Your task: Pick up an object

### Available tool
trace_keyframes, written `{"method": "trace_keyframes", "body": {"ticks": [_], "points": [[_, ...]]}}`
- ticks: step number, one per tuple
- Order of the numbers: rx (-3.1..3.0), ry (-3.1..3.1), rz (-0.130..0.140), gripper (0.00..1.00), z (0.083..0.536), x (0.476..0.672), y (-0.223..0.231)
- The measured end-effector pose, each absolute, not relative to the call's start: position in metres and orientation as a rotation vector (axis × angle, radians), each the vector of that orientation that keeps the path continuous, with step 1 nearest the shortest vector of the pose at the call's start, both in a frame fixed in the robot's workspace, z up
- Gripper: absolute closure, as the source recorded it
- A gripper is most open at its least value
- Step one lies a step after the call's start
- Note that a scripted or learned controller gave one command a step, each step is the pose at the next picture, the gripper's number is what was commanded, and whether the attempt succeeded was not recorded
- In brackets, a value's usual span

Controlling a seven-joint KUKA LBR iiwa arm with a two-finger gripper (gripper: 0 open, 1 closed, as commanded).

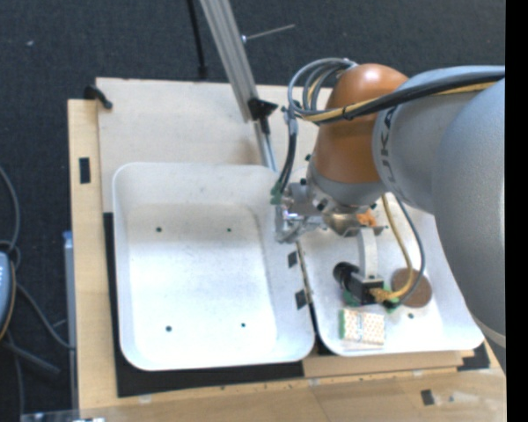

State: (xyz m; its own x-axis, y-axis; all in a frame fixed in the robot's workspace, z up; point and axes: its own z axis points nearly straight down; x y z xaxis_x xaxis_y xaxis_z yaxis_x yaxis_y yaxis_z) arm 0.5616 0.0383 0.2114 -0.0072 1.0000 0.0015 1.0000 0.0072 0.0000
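Table (158, 121) with the claw (292, 218) over the right bin's (444, 319) left edge.
You can't tell if the claw is wide or narrow. Move it over the dotted box (363, 326) at the bin's front, come straight down, squeeze gently.

Only the dark letters "UK", cut off by the curve, read on the grey arm (440, 148).
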Motion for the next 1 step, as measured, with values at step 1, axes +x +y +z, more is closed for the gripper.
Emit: {"method": "trace_keyframes", "body": {"ticks": [1], "points": [[-2.212,-2.229,-0.002,1.0,0.2137,0.5601,0.0845]]}}
